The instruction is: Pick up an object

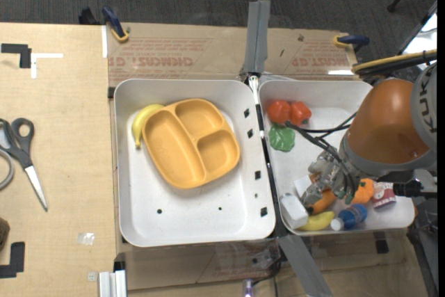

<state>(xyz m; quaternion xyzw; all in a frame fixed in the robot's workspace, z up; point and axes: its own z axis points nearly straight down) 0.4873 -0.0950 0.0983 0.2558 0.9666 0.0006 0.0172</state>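
I am watching the arm (389, 125) reaching in from the right, its orange band bulking over the right bin (327, 97). The claw (327, 181) is pointing down into that bin's near part, among the clutter; I cannot tell how it stands.

Around the claw: an orange carrot-like piece (321, 202) is lying just beside it, a white block (293, 209) and a yellow banana-like piece (314, 222) are sitting toward the near wall, and a blue-and-white bottle (350, 217) is lying next to them. A red-and-white item (383, 196) is resting under the arm's edge. Further back, a red pepper-like toy (288, 111) and a green piece (281, 138) are sitting apart from the claw.

The left bin (139, 219) is carrying a yellow divided plate (191, 142) with a banana (142, 122) touching its far-left rim.

On the worktop (55, 149), scissors (26, 156) are lying well to the left.
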